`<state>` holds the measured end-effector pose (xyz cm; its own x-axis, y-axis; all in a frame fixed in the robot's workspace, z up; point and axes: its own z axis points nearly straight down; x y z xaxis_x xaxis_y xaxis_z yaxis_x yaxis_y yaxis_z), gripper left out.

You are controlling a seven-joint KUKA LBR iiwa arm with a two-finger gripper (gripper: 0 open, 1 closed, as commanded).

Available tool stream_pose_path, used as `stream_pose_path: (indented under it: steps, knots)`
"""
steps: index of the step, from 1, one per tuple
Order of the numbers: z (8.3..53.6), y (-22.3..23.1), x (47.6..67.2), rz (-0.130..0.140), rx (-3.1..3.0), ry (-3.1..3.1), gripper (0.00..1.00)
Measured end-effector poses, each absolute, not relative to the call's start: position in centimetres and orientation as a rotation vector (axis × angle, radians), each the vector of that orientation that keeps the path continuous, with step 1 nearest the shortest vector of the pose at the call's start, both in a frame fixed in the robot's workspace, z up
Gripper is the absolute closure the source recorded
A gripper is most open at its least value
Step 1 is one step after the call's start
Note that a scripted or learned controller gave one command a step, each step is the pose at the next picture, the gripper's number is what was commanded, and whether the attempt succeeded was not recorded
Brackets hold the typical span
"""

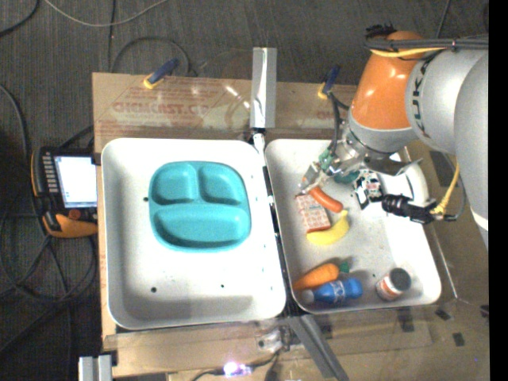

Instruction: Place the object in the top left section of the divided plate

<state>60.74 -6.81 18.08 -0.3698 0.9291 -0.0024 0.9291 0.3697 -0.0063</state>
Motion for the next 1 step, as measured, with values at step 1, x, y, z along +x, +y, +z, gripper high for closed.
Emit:
stream_pose_path:
  steps: [1]
  knots:
    - [18.14, -2.32, 65.97, 0.004, -1.358, -2.832, 1.00]
